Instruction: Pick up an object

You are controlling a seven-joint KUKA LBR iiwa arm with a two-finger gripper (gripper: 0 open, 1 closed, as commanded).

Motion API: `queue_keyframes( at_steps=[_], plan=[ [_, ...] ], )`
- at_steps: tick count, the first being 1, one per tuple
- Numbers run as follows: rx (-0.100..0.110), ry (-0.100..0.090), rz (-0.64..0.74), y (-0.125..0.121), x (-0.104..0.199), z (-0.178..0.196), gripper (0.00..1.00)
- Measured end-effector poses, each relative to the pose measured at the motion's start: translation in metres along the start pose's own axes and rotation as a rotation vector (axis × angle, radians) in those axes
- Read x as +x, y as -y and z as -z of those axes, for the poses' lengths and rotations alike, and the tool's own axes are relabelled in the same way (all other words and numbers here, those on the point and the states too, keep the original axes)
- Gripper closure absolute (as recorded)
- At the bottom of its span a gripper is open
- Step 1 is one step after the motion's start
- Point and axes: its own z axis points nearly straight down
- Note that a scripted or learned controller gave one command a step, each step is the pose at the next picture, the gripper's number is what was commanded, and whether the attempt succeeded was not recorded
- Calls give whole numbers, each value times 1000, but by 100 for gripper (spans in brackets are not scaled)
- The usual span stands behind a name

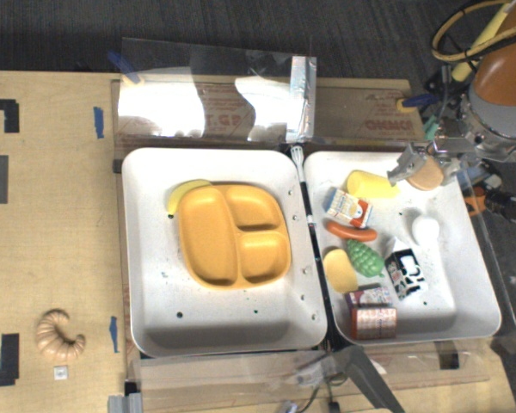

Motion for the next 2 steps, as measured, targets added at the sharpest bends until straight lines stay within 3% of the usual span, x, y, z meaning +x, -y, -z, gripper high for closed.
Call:
queue_keyframes(
  at_steps=[1, 2],
  plan=[
    [-2, 1, -150, -24, 9, -148, 0],
    [23, -10, -237, -68, -18, -163, 0]
  ],
)
